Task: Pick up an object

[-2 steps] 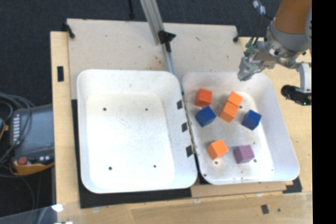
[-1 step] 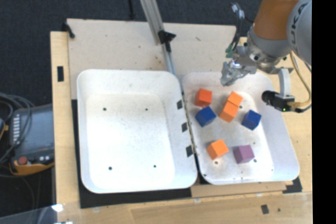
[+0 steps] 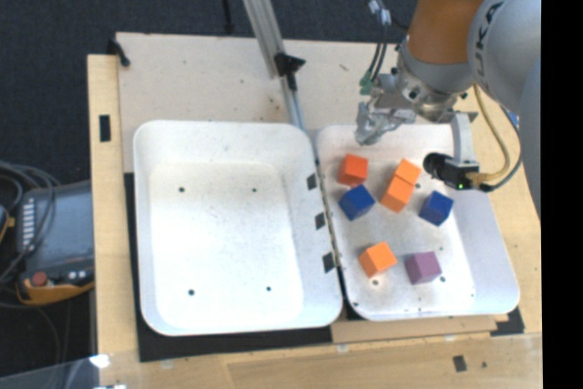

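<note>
Crowded right bin, open left bin

Around the purple block (image 3: 422,267) in the right bin (image 3: 487,282), orange and blue blocks stand close above and left; the left bin (image 3: 228,223), beyond them, lies bare across its floor.

My arm (image 3: 496,14) enters from the right side of the camera view, grey at the outer link with the orange band (image 3: 451,0) directly above the wrist. The wrist (image 3: 424,87) points downward and slightly to the left. My gripper (image 3: 372,130) hangs below the wrist at the lowest point of the arm. A black cable (image 3: 499,150) loops down from the wrist on the right side.
</note>
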Robot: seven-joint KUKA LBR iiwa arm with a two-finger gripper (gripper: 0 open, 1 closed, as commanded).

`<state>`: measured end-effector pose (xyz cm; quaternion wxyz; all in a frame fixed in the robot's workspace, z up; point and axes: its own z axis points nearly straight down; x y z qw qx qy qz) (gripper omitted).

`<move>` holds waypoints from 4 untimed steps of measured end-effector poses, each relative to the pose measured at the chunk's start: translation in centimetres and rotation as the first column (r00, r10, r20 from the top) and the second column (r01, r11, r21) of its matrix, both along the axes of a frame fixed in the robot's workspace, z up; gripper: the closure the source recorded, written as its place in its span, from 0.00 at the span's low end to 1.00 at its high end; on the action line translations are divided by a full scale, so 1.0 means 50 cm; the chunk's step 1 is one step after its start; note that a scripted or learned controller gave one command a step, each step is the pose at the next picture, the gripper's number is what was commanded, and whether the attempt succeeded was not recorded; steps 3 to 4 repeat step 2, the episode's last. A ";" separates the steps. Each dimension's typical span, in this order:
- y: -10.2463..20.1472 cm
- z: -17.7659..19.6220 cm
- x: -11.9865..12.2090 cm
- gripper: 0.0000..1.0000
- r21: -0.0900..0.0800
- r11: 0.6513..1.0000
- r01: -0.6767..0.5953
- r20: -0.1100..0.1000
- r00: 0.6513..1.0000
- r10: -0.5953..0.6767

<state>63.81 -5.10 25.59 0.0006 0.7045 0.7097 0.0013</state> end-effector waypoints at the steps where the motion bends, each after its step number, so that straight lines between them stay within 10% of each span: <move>1: 0.113 -0.025 0.011 1.00 0.000 1.000 0.000 -0.005 1.000 0.000; 2: 0.222 -0.016 -0.010 1.00 0.001 1.000 -0.001 -0.004 1.000 0.001; 4: 0.222 -0.016 -0.010 1.00 0.001 1.000 -0.001 -0.004 1.000 0.001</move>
